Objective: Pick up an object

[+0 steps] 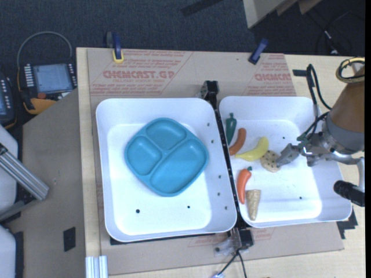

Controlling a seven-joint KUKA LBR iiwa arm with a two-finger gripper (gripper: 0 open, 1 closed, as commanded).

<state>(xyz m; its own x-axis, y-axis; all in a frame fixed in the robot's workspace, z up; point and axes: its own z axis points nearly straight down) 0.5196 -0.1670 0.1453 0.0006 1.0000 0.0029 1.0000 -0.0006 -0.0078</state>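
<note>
Nearest the camera, a beige cone-shaped piece (pixel 253 204) lay at the right bin's (pixel 301 213) six o'clock edge, with a carrot (pixel 243 184) just above it. Toward nine o'clock in that bin sat a green pepper (pixel 231 124), an orange sausage-like piece (pixel 237 142) and a banana (pixel 254 150). A speckled cookie-like piece (pixel 269 161) rested just beside the banana, and the gripper (pixel 285 154) hung right at its three o'clock side; whether its fingers were spread or closed, I could not tell, and nothing showed between them. To grasp well, it probably needed to centre over the cookie-like piece, away from the banana. A blue divided plate (pixel 167 155) lay in the left bin (pixel 116 213).
</note>
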